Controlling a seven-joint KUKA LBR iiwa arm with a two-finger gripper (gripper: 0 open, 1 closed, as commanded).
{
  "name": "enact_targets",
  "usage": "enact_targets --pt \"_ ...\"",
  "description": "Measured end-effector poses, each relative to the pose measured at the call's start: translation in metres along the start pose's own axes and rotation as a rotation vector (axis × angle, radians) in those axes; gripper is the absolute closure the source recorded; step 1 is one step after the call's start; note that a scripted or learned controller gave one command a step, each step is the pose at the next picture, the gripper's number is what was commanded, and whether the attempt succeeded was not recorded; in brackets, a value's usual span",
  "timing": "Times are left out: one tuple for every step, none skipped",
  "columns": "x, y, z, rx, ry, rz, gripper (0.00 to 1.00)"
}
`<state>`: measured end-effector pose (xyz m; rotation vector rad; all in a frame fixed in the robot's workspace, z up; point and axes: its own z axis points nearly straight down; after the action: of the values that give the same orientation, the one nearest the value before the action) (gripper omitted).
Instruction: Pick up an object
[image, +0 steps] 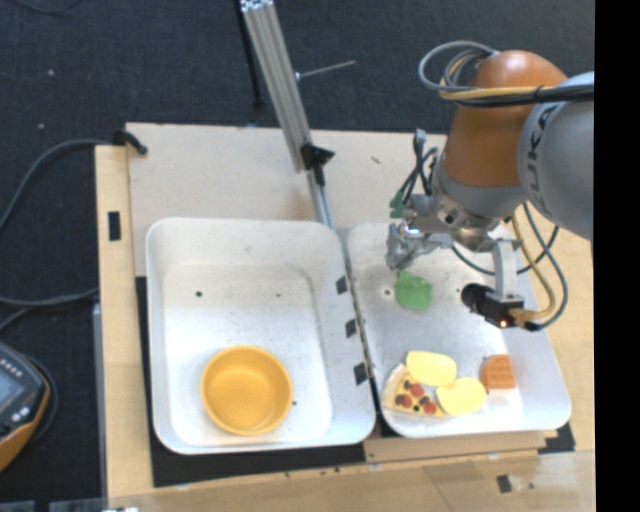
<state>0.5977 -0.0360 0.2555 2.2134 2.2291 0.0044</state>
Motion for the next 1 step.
enact_targets --pt "0.0513 -0.013 0.0017 0.002 0.0 0.0 1.0"
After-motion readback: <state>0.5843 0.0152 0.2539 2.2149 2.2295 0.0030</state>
